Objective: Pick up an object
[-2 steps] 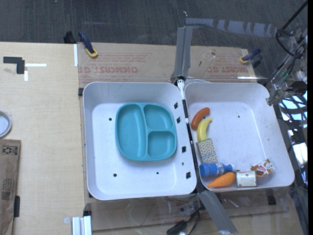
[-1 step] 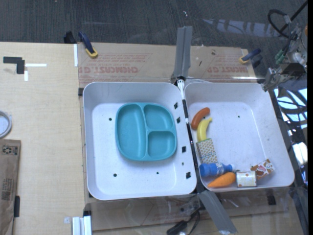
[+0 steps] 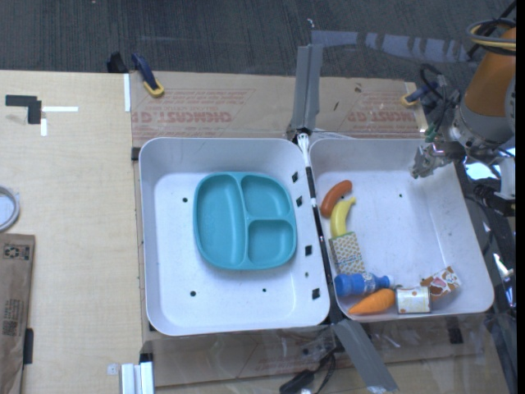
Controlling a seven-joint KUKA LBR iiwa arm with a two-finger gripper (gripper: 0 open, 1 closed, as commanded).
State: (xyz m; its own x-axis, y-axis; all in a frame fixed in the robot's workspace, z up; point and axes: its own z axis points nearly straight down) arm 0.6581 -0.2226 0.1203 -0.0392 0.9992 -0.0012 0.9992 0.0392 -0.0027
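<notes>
My gripper (image 3: 424,162) hangs over the far right corner of the right bin (image 3: 459,220), with nothing seen in it. The arm's orange band (image 3: 490,84) is above it at the right edge. Along the bin's left side lie an orange-red sausage (image 3: 335,196), a yellow banana (image 3: 341,217) and a patterned box (image 3: 348,254). Near the front wall lie a blue bottle (image 3: 361,284), an orange carrot (image 3: 371,302), a white can (image 3: 413,300) and a brown-and-white packet (image 3: 441,283). All of these are well apart from the gripper.
The left bin (image 3: 164,245) holds a teal divided plate (image 3: 245,220). A grey post (image 3: 308,84) rises behind the wall between the bins. Blue-and-yellow clamps (image 3: 147,75) sit on the cardboard at the back. Cables hang at the right.
</notes>
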